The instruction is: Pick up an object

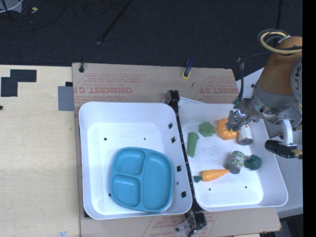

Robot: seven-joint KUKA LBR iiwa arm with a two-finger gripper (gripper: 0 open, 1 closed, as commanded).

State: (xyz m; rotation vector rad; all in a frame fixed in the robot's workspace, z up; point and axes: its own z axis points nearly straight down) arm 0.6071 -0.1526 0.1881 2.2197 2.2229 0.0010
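Nearest us in the right bin (269, 194) lies the carrot (215, 175), which we judge light, hard and a bit slick, best pinched across its thick middle, with the green ball (254, 162) just beyond. Farther back, the orange toy (226, 131) sits under the gripper (237, 122); we cannot tell how the jaws stand. The arm (276, 78) leans in from the right, wrist down.

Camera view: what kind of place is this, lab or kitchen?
Likely a robotics lab bench for pick tests, not a kitchen: two white bins on cardboard, toy food like a carrot, a blue divided plate, and loose cables on dark floor.
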